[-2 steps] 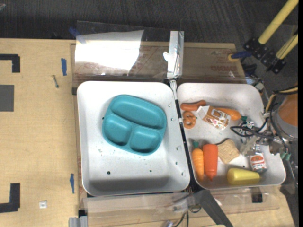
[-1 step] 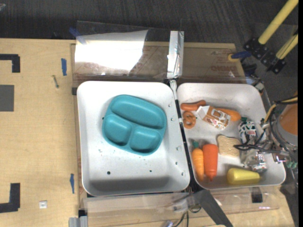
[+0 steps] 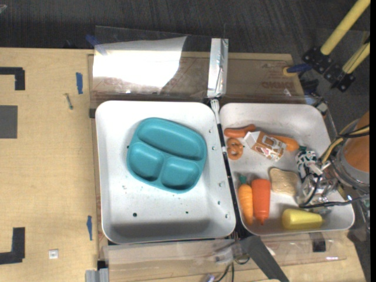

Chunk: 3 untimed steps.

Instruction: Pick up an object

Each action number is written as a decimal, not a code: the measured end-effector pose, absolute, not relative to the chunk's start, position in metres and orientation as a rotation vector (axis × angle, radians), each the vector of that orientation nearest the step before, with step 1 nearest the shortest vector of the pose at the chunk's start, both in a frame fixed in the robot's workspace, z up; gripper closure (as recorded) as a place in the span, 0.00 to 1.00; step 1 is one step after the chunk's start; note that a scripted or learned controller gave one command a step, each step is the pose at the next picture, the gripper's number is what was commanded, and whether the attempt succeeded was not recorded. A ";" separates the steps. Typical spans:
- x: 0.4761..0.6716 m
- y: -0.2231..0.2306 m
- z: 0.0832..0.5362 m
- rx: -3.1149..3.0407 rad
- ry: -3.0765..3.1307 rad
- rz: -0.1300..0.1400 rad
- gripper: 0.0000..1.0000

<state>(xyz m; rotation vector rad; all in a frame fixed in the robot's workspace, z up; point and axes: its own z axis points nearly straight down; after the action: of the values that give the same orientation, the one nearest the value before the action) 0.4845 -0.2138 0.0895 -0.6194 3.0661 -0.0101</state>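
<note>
The right bin [image 3: 276, 111] holds several small items. A carrot [image 3: 245, 200] and a red-orange cylinder [image 3: 261, 200] lie side by side near its front left. A beige bread slice [image 3: 283, 181] lies mid-bin, and a yellow lump [image 3: 301, 218] rests at the front right. A white and orange packet [image 3: 268, 146] and an orange looped piece [image 3: 235, 141] sit at the back. My gripper [image 3: 313, 190] hangs low over the bin's right side, just right of the bread slice and above the yellow lump. A green and white patterned item [image 3: 305, 159] lies just behind it.
The left bin [image 3: 111, 157] carries a teal divided plate [image 3: 167, 154]. The arm's orange band [image 3: 357, 157] comes in over the right bin's right wall. Yellow bars [image 3: 346, 19] stand on the floor at the back right. A clear plastic sheet [image 3: 141, 66] lies behind the bins.
</note>
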 end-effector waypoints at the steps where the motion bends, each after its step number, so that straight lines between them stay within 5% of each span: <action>1: 0.501 -0.207 0.089 -1.239 2.880 -0.008 1.00; 2: 0.506 -0.202 0.089 -1.717 2.622 -0.005 1.00; 3: 0.548 -0.175 0.211 -2.118 2.307 -0.012 1.00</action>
<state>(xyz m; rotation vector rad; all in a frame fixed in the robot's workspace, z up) 0.5478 -0.1752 0.2109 -2.1176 2.3075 -0.0119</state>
